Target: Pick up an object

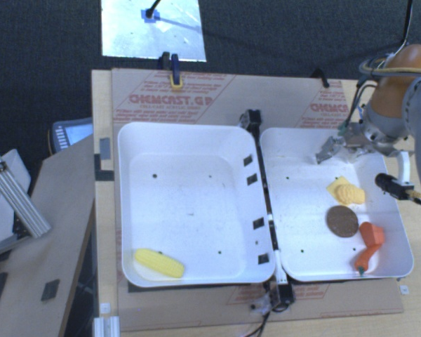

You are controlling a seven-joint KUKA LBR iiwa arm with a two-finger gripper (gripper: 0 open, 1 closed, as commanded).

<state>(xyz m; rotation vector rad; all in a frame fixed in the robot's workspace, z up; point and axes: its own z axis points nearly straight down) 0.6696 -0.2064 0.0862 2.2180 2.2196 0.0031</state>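
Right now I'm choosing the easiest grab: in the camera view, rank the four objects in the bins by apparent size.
1. Yellow corn cob, left bin, longest.
2. Orange carrot, though it looks close to the cob.
3. Brown disc and yellow ridged piece: too alike to rank.

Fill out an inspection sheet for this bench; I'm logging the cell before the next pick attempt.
Surface: two shallow white bins, left bin and right bin, on a cardboard sheet with red print.
Job's things: yellow corn cob in the left bin's near left corner; in the right bin, a yellow ridged toy, a brown disc and an orange carrot, close together by the right wall.
Clutter: nothing seen inside the bins.
Grippers: gripper low over the right bin's far right corner, holding nothing.
Cables: black cable above the arm.
Surroundings: metal plate beyond the bench; yellow clamp at the far edge.
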